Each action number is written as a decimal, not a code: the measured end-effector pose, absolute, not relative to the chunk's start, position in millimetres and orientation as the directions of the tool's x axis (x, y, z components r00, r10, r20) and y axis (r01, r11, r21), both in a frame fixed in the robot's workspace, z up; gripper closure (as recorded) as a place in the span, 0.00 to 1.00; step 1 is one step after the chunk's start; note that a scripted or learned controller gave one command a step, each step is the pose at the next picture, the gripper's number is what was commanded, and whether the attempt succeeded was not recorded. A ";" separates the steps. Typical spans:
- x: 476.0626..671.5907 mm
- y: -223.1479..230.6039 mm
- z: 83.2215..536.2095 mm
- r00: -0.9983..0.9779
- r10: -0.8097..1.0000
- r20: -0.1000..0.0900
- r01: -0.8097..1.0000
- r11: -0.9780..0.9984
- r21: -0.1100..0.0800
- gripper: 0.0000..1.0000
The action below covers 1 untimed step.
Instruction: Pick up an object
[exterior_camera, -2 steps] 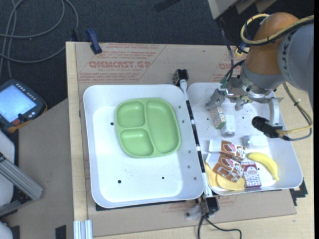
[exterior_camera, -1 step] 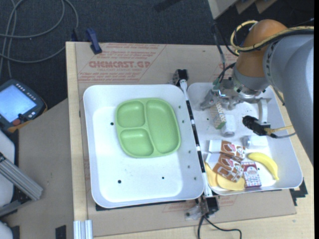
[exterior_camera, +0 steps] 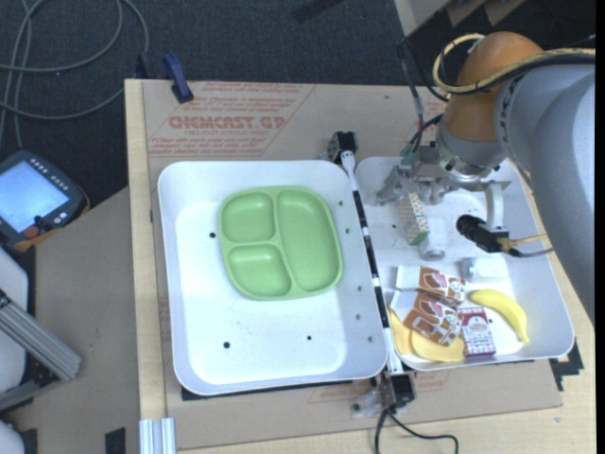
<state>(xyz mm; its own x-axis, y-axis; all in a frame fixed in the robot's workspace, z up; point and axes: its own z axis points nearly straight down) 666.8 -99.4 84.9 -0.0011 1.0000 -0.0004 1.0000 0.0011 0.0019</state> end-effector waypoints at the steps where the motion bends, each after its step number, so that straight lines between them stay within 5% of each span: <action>1: 650.8 -106.5 84.9 0.000 1.000 0.000 1.000 0.000 -0.002 0.00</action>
